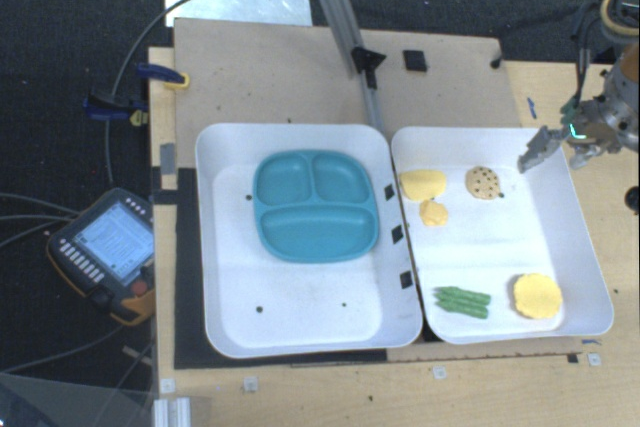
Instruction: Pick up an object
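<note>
You saw the pincer [548, 149] parted and empty; the cookie [484, 182] looked light, rigid; grip its edges.

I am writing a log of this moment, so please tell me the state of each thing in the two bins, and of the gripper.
Blue plate: flat in the left bin, nothing in its compartments.
Cookie: flat in the right bin, untouched.
Two pale yellow pieces: lying close together, near the left wall.
Green beans: lying flat, near the front.
Yellow round piece: flat, front right corner.
Gripper: above the right bin's far right edge, holding nothing.
</note>
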Available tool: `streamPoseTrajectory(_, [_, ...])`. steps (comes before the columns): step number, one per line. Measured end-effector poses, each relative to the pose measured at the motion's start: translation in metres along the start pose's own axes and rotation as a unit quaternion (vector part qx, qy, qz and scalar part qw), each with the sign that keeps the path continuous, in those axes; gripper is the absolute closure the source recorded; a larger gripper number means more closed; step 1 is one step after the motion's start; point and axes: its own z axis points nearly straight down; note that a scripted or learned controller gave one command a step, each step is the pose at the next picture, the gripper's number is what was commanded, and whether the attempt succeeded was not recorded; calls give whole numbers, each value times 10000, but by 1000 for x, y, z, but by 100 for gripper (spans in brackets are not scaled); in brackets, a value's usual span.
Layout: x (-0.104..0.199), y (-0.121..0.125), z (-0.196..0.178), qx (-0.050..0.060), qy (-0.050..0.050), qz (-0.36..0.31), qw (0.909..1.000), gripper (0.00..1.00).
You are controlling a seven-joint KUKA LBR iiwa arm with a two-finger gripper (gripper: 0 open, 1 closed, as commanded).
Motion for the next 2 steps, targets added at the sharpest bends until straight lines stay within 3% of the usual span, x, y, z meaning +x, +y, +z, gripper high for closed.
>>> streamPoseTrajectory(1, [0,0,-1,-6,-1,-1,10000,0])
streamPoseTrajectory(2, [-3,-1,62,19,5,15,10000,0])
